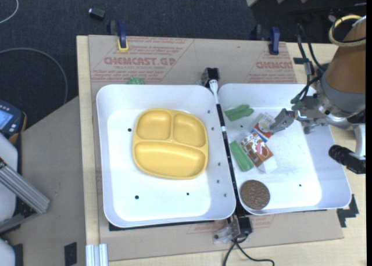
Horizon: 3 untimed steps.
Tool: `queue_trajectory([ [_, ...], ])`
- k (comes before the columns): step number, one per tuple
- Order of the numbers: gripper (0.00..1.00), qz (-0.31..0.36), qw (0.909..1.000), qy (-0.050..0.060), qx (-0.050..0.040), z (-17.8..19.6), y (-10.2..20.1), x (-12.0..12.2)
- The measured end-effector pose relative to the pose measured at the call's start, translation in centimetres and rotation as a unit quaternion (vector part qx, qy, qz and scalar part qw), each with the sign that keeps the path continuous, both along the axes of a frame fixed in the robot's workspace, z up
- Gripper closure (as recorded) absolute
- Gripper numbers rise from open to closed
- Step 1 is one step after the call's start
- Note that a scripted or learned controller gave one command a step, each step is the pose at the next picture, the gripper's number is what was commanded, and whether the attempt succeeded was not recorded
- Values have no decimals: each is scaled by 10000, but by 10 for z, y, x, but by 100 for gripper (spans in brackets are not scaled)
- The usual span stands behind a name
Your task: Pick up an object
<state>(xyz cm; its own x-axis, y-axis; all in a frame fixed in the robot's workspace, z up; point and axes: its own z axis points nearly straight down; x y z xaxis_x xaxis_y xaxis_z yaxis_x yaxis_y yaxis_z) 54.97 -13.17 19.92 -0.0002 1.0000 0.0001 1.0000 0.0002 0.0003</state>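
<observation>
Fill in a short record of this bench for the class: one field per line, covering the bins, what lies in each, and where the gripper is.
left bin: holds a yellow divided plate
right bin: holds several small items
green items: green piece near the top left of the right bin; green strip along the divider
packet: red and white packet in the middle
disc: brown round disc at the near edge
gripper: over the right bin, just above the packet, nothing seen between its fingers
</observation>
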Motion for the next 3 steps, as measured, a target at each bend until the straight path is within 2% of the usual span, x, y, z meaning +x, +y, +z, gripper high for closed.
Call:
queue_trajectory([
  [1, 0, 33, 10000, 29, 24, -15, 74, -24],
  [2, 0, 26, 10000, -23, 10, 52, 114, -70],
  [3, 100, 3, 10000, -13, -3, 59, 111, -68],
])
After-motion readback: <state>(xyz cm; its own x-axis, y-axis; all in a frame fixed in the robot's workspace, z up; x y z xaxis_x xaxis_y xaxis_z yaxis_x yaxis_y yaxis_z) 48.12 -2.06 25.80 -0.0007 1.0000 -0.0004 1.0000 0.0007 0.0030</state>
